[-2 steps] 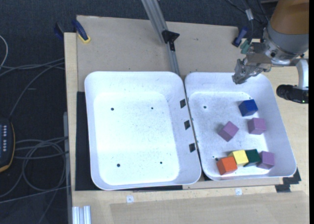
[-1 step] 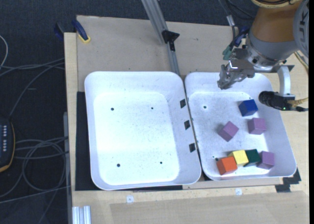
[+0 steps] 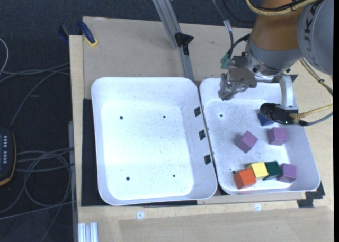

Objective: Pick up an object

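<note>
My gripper (image 3: 229, 90) hangs over the back left corner of the right bin (image 3: 222, 124), below the orange band of the arm. No block shows under it. In this bin lie three purple cubes: one in the middle (image 3: 246, 141), one to its right (image 3: 277, 136), one at the front right (image 3: 288, 172). Along the front wall an orange cube (image 3: 244, 178), a yellow cube (image 3: 259, 170) and a green cube (image 3: 273, 169) sit in a row, touching. A blue block (image 3: 264, 119) is partly hidden behind a black fitting on the arm.
The left bin (image 3: 143, 135) is beside the right one, joined by black clips (image 3: 201, 134). A slanted metal pole (image 3: 169, 13) rises behind the bins. Cables (image 3: 32, 167) lie on the floor at left. A blue and yellow clamp (image 3: 88, 33) sits at the bench's back left corner.
</note>
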Motion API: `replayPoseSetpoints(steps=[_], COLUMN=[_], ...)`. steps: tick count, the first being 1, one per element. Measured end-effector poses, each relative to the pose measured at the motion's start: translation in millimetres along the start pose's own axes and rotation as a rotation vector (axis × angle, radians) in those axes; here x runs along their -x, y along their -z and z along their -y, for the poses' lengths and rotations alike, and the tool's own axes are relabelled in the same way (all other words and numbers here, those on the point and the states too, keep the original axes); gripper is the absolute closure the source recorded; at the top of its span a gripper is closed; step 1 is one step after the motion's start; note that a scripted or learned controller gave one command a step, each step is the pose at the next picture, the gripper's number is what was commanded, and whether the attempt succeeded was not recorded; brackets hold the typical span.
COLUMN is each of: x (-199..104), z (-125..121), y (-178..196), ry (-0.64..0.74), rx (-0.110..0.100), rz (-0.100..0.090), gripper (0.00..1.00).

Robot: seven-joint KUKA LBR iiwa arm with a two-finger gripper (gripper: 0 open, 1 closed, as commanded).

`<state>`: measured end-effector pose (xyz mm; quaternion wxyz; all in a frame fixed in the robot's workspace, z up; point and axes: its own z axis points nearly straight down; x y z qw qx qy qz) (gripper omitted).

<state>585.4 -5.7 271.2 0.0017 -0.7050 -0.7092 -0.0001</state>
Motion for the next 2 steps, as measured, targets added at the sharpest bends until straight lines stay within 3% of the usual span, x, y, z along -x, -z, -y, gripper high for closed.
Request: replayPoseSetpoints(steps=[2], x=[-100], z=[49], y=[-25], ry=[0.001], rx=[-0.003], rz=[0.000], gripper=[1.00])
